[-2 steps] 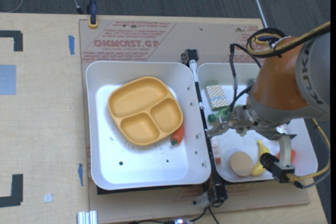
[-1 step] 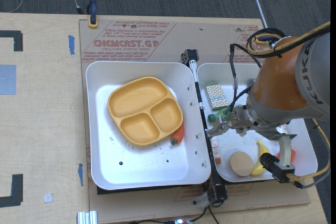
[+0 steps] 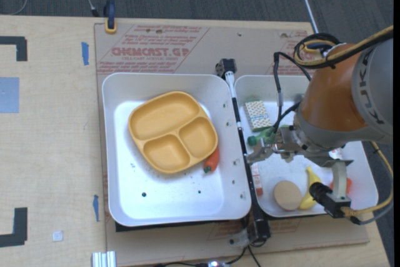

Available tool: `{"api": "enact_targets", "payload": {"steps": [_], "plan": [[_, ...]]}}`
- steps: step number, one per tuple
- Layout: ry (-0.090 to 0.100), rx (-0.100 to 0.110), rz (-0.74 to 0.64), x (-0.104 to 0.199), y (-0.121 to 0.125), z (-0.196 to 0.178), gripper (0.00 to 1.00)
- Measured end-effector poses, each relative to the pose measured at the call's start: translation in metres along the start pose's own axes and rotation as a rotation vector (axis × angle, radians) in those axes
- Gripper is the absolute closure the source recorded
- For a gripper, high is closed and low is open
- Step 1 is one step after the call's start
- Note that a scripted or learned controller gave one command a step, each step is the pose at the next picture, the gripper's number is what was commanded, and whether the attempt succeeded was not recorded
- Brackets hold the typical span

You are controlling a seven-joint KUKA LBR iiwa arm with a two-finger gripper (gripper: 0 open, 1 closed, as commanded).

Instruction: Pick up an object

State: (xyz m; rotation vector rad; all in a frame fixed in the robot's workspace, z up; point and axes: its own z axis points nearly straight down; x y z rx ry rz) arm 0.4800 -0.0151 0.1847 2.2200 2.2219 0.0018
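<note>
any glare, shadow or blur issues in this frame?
Camera view: sharp overall, evenly lit; soft shadow under the yellow divided plate in the left bin; mild sheen on the arm's orange band; the arm hides much of the right bin.

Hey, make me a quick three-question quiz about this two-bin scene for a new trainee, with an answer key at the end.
1. True or false: the yellow divided plate lies in the right bin.
2. Which item sits directly beside the round tan object in the right bin? A) banana B) blue cup C) spoon
3. Fill in: the small orange-red item rests against the plate's lower ____ edge, as seen in the camera view.

Key
1. False; it lies in the left bin.
2. A
3. right
</note>
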Motion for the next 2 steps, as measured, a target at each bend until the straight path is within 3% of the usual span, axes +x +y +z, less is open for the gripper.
{"api": "enact_targets", "payload": {"steps": [2], "plan": [[0.0, 0.0, 0.0, 0.0, 0.0, 0.0, 0.0]]}}
